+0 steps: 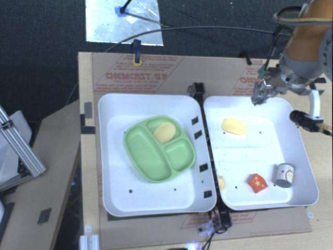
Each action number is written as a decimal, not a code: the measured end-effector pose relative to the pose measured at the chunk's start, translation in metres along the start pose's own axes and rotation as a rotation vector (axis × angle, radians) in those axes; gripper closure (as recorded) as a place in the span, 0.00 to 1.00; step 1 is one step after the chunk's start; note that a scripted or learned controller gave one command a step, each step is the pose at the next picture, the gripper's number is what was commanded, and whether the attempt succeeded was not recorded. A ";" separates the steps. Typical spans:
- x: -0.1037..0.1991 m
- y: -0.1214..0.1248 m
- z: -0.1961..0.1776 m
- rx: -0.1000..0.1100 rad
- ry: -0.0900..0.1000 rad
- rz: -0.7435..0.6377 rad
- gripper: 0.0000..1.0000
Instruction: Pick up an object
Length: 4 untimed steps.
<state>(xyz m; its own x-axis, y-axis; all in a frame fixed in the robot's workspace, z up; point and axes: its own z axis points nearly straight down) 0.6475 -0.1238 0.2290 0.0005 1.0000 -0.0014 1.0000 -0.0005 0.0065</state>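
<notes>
The claw hovered at the right bin's far rim; whether it was clenched, I cannot tell. The nearest object, a yellow lump, lay toward seven o'clock from it, long axis running three-to-nine.

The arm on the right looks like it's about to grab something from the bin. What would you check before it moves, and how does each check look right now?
1. Things to pick in the right bin: ok. A yellow piece, a red block and a small can lie there.
2. Targets spaced apart: ok for the yellow piece; the block and can lie close together.
3. Gripper over a target: not ok. It sits at the bin's far rim.
4. Fingers open: cannot tell.
5. Gripper already holding something: cannot tell.
6. Cable clear of the bins: ok, it runs behind them.
</notes>
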 end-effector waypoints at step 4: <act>0.156 -0.039 -0.043 0.006 0.002 -0.009 1.00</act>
<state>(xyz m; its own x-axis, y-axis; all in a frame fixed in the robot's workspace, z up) 0.6079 0.0326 0.2710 -0.0090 1.0000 0.0011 1.0000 0.0090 0.0005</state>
